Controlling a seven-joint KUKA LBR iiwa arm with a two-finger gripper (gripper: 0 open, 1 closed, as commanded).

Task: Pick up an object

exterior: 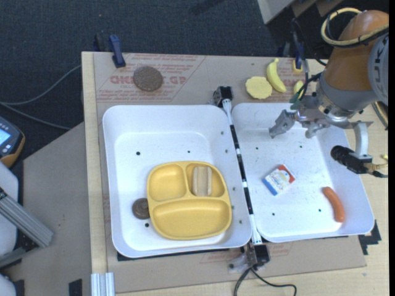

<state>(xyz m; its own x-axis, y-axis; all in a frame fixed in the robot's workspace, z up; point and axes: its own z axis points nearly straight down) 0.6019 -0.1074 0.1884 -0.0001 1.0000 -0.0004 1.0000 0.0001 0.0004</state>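
My gripper [295, 127] hangs over the back part of the right bin [259, 227], below the grey wrist with its orange band. Its two fingers stand apart and nothing lies between them, so it is open. A small white carton with blue and red print [279, 180] lies in the middle of that bin, well in front of the gripper. An orange sausage [334, 203] rests near the bin's front right corner.
The left bin [117, 128] holds a yellow divided plate [185, 217] with a tan bun piece [201, 180] in its back right compartment, and a brown cookie [141, 208] beside it. Behind the bins lie another cookie [147, 78], a banana [276, 76] and a yellow lump [259, 87].
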